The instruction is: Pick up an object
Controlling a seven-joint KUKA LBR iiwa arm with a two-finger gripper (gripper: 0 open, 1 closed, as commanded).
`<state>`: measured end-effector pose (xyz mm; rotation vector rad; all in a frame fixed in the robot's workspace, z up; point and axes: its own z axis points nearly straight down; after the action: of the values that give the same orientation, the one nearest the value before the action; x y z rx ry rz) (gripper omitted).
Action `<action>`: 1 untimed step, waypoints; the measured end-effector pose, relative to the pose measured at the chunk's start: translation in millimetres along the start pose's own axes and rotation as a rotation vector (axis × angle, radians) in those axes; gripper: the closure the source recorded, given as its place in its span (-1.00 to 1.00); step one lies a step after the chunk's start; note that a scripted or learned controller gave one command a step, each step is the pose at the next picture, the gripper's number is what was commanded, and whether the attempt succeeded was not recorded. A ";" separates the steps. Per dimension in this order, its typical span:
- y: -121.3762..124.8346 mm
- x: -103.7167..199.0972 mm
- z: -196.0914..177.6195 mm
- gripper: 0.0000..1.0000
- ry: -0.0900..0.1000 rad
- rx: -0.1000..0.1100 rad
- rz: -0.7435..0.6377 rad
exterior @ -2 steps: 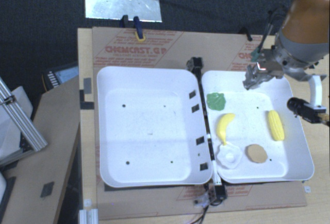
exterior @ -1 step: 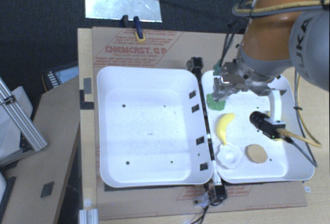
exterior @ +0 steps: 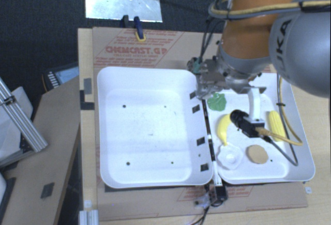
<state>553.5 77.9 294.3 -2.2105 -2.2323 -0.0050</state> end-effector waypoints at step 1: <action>-32.4 69.8 -14.9 1.00 0.002 0.000 -0.002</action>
<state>520.4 147.3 309.3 -2.2068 -2.2337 -0.0070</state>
